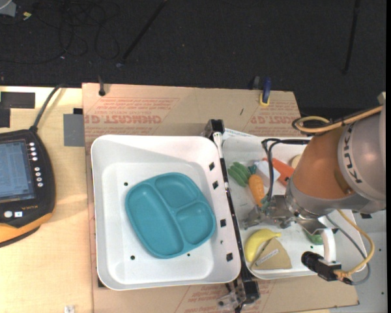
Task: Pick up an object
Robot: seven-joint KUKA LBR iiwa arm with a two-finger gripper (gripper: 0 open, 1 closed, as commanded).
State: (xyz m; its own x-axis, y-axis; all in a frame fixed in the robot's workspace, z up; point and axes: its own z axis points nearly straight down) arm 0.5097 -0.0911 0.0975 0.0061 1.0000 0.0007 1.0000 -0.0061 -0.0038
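Observation:
The right bin [244,143] holds an orange carrot [256,187] with a green top, a yellow banana-like fruit [259,242], a tan wedge [276,259], a red-orange piece [282,168] and a small green thing [315,237]. My gripper [267,212] is low in this bin, just below the carrot and above the yellow fruit. The arm's orange band and grey wrist cover the bin's right half. Nothing can be seen held in the gripper.
The left bin [111,175] holds a teal divided plate [169,214]. A black divider strip [221,194] runs between the bins. A control pendant [13,178] lies on the bench at far left. Cardboard lies under both bins.

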